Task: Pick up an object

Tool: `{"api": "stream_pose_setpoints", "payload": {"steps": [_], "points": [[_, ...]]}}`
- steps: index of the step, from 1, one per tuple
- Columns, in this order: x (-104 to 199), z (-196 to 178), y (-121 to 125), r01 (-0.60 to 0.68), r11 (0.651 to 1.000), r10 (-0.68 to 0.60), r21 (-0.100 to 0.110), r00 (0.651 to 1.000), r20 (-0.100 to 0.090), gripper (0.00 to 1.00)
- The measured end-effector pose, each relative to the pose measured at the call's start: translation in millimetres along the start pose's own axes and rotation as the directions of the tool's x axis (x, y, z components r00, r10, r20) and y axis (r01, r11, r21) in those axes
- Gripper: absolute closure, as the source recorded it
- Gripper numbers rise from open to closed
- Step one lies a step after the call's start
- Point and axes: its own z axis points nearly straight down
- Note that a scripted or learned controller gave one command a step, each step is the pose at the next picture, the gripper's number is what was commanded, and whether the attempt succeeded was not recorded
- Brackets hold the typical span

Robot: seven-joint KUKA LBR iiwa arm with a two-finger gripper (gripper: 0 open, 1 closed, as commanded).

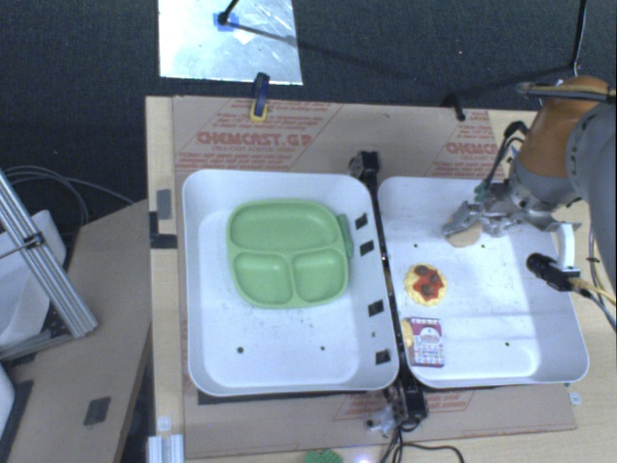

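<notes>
1. Two shallow white plastic bins side by side on a cardboard-covered bench: left bin [207, 355], right bin [554, 355], black clips along the divide between them.
2. In the left bin, a pale green plastic tray with three compartments [288, 253], lying flat in the upper half, well apart from everything in the right bin.
3. In the right bin, near its left wall, a small round yellow toy pizza with red topping [425, 284]; just below it, near the front edge, a small red-and-white printed card or packet [426, 341], flat on the floor.
4. Grey arm with an orange band [559, 148] entering from the right, over the upper right part of the right bin.
5. Two-finger metal gripper [468, 228] low in the upper middle of the right bin, pointing left, at a small tan object [467, 236] lying on the bin floor.
6. Fingers too small and blurred to read: cannot tell whether open, closed, or clamped on the tan object; contact between them unclear too.
7. Toy pizza below and left of the gripper, near but apart.
8. Beyond the bench, a shiny silver sheet [229, 25] on dark carpet.
</notes>
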Motion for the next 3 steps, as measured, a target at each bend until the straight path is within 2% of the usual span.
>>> {"api": "stream_pose_setpoints", "payload": {"steps": [1, 2, 3], "points": [[-0.4, -17.0, 1.5, 0.002, 1.0, -0.002, -0.006, 1.0, 0.003, 1.0], [82.0, -117.2, 23.8, 0.007, 1.0, -0.007, -0.012, 1.0, -0.001, 1.0], [76.1, -110.2, 20.4, -0.001, 1.0, 0.001, -0.002, 1.0, 0.001, 0.0]]}}
